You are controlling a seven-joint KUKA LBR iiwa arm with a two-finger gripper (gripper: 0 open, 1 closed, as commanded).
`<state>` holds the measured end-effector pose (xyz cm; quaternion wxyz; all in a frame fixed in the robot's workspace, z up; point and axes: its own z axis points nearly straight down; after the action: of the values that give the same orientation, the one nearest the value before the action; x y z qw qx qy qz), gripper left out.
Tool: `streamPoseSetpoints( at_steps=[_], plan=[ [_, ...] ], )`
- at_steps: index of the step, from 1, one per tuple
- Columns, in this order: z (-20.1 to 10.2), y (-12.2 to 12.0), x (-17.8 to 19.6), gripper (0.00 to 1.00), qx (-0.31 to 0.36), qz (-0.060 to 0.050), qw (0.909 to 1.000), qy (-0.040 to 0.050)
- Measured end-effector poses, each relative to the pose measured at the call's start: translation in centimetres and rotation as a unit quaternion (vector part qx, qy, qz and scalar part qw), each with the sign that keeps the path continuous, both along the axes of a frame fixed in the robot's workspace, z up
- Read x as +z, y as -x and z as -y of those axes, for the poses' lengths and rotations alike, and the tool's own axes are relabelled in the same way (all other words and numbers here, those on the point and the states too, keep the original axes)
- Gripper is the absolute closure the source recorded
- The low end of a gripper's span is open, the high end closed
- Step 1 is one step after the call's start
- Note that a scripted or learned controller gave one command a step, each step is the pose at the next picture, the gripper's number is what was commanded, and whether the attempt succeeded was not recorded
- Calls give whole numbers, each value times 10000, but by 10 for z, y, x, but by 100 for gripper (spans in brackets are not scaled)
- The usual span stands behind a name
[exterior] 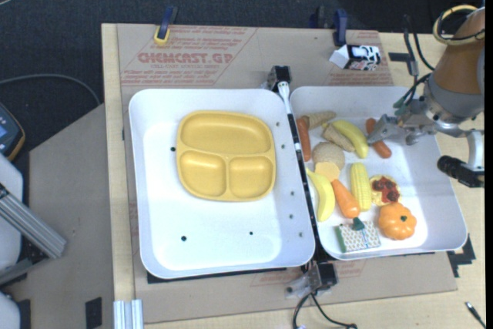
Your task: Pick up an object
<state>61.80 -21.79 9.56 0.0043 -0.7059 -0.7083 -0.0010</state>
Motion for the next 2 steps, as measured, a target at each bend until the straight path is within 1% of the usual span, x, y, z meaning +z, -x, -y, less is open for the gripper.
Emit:
streamPoseSetpoints(
  at_steps=[1,2],
  plan=[
    [-4,-2,-10,0,0,18,10000,4],
    [-2,-2,1,100,0,33,10000,29]
  ],
)
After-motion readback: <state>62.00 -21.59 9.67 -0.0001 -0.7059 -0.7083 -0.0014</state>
